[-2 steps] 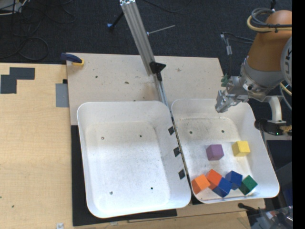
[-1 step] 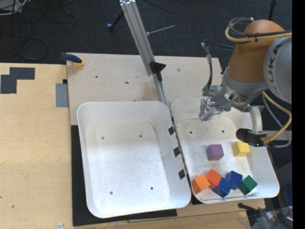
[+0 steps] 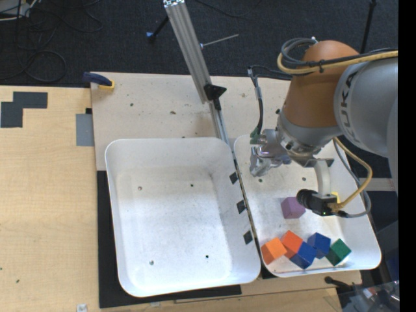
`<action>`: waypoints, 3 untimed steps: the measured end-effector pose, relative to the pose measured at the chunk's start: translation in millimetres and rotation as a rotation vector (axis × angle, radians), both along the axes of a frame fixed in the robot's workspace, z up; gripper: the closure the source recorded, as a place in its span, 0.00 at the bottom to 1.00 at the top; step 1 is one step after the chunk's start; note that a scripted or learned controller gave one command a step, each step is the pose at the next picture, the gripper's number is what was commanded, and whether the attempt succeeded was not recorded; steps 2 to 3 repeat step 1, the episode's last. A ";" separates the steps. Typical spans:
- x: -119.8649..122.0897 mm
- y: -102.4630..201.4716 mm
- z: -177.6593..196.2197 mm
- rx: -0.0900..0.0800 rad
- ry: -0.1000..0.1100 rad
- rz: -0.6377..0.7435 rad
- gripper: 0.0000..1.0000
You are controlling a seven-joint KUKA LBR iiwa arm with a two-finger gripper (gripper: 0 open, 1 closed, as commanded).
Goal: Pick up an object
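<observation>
Right of centre in the frame, the gripper [image 3: 261,163] hangs over the upper part of the right-hand bin [image 3: 372,257], close to that bin's left wall, with the grey arm [image 3: 364,106] and its orange band [image 3: 318,90] reaching in from the right edge. How the end effector is set cannot be told from this angle (the metal parts there blur together against the white floor), and nothing is seen held by it. Candidate objects all lie lower in the same bin: a purple block [image 3: 292,207] sits alone near the middle, and a cluster lies along the bottom wall, made up of two orange blocks [image 3: 283,246], two blue blocks [image 3: 311,249] and a green block [image 3: 338,251], packed close or touching. Every one of them rests on the bin floor. Lower left of centre, the left-hand bin [image 3: 123,168] holds only dark specks. Judgement on progress: no pick has been made; the approach to an object, the closing on it and the lift are all outstanding. Nearest candidate to the tool is the purple block, standing clear of its neighbours, which should make it the easier target
</observation>
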State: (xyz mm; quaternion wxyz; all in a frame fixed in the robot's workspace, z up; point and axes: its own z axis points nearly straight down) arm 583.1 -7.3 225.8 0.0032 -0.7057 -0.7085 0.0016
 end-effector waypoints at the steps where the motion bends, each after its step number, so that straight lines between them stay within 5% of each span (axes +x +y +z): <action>1: -13.7 54.2 -8.5 0.000 -0.001 0.000 1.00; 3: -13.7 54.2 -8.5 0.000 -0.001 0.000 1.00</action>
